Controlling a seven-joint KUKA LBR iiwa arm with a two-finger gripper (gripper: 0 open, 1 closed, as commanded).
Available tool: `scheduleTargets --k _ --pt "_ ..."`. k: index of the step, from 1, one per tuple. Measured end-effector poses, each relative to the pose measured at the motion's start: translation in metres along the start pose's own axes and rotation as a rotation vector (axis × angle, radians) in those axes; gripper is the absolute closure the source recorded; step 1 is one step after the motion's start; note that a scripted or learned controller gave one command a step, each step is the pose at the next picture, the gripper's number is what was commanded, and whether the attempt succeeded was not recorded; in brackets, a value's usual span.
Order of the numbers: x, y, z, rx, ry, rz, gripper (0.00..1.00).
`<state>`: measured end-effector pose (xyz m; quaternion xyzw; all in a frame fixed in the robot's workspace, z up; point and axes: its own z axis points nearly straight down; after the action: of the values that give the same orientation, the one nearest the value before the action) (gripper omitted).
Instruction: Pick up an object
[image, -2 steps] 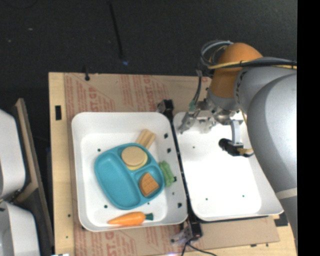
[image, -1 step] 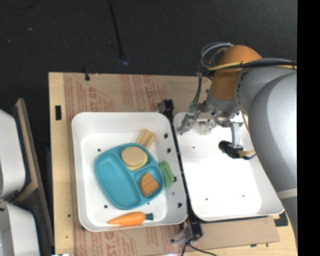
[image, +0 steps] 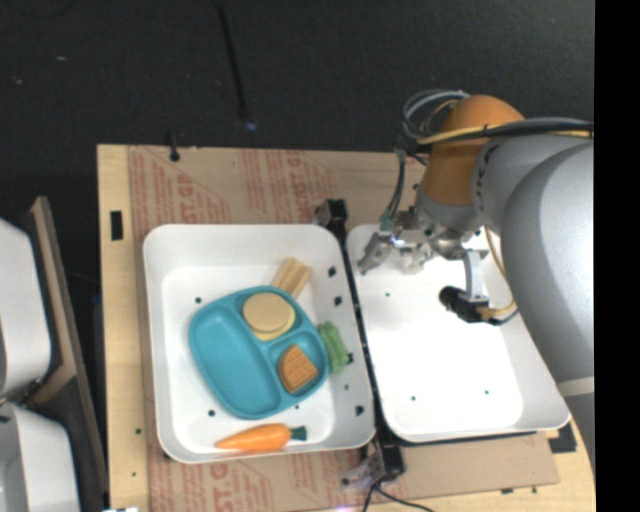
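Observation:
The left bin (image: 160, 300) holds a blue divided tray (image: 232, 368). On the tray lie a round tan biscuit (image: 270, 313) and a brown ridged piece (image: 298, 368). A pale wooden block (image: 292, 276) leans at the tray's far edge. A green piece (image: 333, 347) lies at its right side, and an orange carrot (image: 262, 437) lies along the bin's near wall. My gripper (image: 398, 250) hangs over the far left corner of the right bin (image: 450, 400), apart from all of these things. Nothing shows in its grasp.
The grey arm with its orange band (image: 455, 150) covers the right bin's far right side. A black part on a cable (image: 466, 303) hangs below the wrist. A black clamp (image: 331, 213) sits between the bins at the far end.

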<state>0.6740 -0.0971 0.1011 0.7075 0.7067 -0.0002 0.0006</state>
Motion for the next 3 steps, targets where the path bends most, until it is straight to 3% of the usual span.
scheduleTargets --k 2,3 --pt "-0.003 -0.014 0.000 0.000 0.000 0.000 0.00" --pt "-0.005 0.000 0.000 -0.001 0.001 -0.002 0.00"
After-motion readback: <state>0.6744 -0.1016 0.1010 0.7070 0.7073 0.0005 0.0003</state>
